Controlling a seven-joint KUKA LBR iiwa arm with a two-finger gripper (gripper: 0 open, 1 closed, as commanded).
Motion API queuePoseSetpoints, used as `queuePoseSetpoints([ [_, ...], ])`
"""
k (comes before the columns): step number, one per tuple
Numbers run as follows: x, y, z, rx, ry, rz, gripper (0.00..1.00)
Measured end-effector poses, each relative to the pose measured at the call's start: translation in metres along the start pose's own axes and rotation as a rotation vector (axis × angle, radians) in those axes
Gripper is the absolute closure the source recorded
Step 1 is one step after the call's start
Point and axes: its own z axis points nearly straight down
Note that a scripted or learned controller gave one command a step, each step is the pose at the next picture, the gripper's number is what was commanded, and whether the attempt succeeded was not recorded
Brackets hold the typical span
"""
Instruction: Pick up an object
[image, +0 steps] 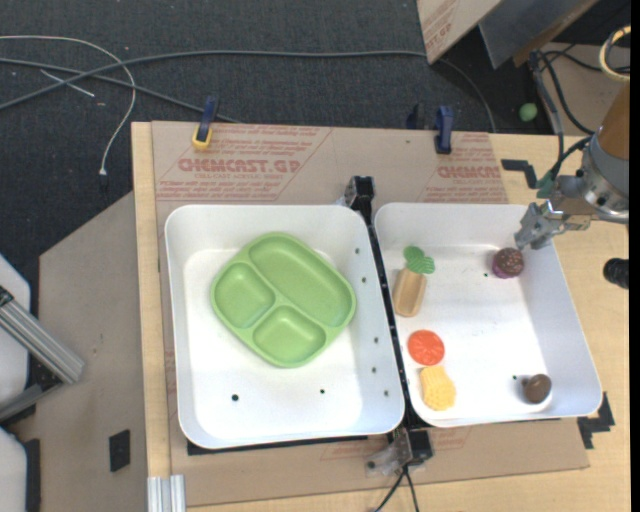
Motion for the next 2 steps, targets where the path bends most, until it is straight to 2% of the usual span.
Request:
queuePoseSetpoints([
  [1,0.0,0.001,-0.021,0.004,0.001,0.0,1.0],
  [2,0.053,-0.013,-0.008,0.013,0.006,-0.003,1.0],
])
